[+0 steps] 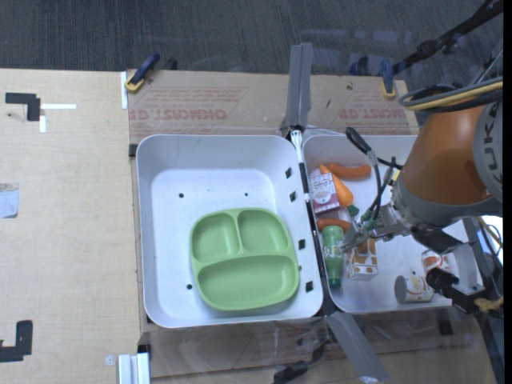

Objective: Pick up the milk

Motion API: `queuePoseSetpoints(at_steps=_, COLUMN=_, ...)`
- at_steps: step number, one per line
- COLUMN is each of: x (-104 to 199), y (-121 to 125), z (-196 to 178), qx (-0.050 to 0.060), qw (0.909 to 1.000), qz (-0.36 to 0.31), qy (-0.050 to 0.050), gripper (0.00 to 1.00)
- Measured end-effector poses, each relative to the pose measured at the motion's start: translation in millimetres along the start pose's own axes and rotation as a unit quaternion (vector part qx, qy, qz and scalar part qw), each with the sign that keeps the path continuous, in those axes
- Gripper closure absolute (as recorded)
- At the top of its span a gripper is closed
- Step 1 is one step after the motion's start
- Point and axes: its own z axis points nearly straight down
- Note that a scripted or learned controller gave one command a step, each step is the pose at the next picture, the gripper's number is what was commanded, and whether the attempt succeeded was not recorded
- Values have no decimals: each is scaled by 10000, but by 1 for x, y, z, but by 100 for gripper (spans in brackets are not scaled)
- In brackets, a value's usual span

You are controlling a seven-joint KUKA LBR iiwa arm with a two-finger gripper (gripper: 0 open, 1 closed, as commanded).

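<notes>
Milk (362, 264) stands in the right bin (376, 301), under the gripper (358, 237).

The small carton sits near the bin's left wall, just right of a green bottle (334, 264) that lies along that wall. The arm (448, 170) reaches in from the right, its gripper low over the carton's top; whether it is apart or clamped, I cannot tell. Behind it lie two carrots (350, 169), a maroon packet (322, 192) and a small cup (414, 288) toward the front right. The left bin (160, 214) bears a green divided plate (242, 258).
</notes>
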Motion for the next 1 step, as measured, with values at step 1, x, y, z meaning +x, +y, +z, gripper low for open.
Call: queuePoseSetpoints(at_steps=1, x=16, y=4, z=0, qx=3, qw=9993, qz=-374, qy=0, gripper=100)
